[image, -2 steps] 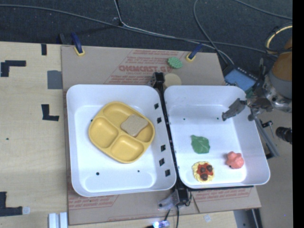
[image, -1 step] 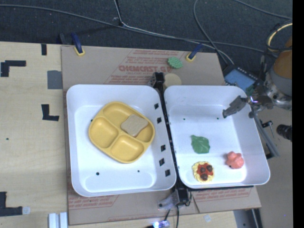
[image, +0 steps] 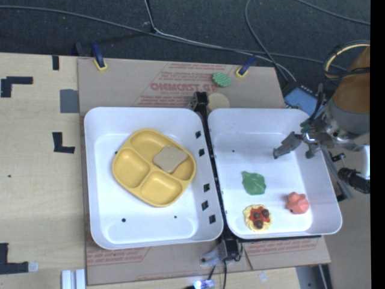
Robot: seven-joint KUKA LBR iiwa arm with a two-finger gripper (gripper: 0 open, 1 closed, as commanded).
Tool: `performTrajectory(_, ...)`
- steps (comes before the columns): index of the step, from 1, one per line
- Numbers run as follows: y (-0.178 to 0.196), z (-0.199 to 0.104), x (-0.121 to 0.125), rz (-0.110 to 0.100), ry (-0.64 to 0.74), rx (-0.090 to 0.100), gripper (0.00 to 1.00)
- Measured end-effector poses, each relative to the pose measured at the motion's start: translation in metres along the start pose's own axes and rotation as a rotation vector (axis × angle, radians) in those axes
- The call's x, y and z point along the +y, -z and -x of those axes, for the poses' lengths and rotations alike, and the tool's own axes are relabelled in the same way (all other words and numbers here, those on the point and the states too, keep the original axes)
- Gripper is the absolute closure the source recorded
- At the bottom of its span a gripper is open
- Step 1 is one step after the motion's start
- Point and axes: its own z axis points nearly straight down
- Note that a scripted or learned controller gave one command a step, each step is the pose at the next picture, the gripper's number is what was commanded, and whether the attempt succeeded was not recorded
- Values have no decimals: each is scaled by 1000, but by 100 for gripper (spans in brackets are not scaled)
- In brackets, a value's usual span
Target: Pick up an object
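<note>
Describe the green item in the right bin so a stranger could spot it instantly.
Start at the right bin, the one the arm reaches over. In its middle lies the green lump, below the hand and apart from it. Its neighbours sit nearer the bin's front edge: a yellow piece with dark and red spots and a pinkish-red piece; it alone is plain green.

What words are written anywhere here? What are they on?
"CHEMCAST" in red, or close to it, on the brown board behind the bins; the letters are blurry.
Smaller red print beneath it: too blurred to read.
More red print on the board's front edge: also too small to read.
</note>
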Motion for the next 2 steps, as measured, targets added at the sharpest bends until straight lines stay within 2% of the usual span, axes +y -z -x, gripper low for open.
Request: performTrajectory(2, -104, -10, 2, -2, 0, 1, 0)
